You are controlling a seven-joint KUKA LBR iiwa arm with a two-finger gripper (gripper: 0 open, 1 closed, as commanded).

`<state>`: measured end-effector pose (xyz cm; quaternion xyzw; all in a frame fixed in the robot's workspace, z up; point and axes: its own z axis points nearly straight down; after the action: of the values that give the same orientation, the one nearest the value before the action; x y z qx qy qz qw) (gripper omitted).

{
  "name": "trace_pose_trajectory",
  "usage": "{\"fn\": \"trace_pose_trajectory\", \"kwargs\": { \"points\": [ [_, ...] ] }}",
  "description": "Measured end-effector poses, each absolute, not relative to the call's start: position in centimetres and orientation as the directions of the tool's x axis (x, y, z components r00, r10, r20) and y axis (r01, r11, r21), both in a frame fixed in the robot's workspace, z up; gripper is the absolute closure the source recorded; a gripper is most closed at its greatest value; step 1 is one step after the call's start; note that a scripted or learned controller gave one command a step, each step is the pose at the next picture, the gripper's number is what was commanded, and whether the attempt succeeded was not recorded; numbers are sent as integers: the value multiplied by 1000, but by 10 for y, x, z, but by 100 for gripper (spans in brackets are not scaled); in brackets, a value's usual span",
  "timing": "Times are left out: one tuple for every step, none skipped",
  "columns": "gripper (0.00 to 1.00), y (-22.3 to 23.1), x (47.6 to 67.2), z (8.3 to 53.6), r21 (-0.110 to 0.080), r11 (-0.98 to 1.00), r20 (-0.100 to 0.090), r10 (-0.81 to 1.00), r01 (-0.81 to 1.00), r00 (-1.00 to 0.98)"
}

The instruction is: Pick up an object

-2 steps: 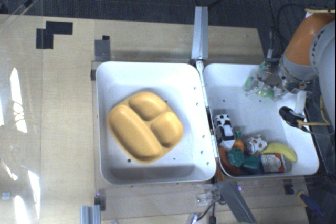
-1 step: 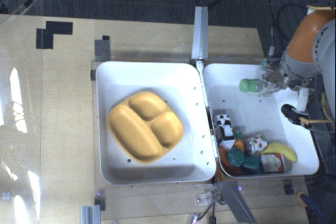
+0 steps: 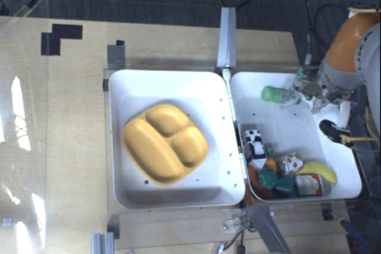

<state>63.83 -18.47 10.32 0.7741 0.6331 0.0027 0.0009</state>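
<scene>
In the left white bin (image 3: 119, 146) I see a yellow three-compartment plastic dish (image 3: 165, 143) lying alone. The right white bin (image 3: 280, 128) holds a heap at its near edge: a black-and-white toy (image 3: 255, 144), teal and orange pieces (image 3: 269, 178) and a yellow banana (image 3: 317, 171). At its far side I see a green rounded object (image 3: 272, 93) just left of the gripper (image 3: 303, 94), touching or nearly so; I cannot tell the gripper's opening.

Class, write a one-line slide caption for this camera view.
Tool at green object in right bin; yellow tray in left bin.
</scene>
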Motion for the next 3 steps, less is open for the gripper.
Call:
{"fn": "trace_pose_trajectory", "kwargs": {
  "points": [
    [0, -188, 657, 83, -59, -159, -1, 987, 985, 159],
    [0, -184, 657, 82, -48, -106, -8, 994, 993, 106],
    [0, -182, 657, 82, -44, -89, -10, 996, 995, 89]
  ]
}}
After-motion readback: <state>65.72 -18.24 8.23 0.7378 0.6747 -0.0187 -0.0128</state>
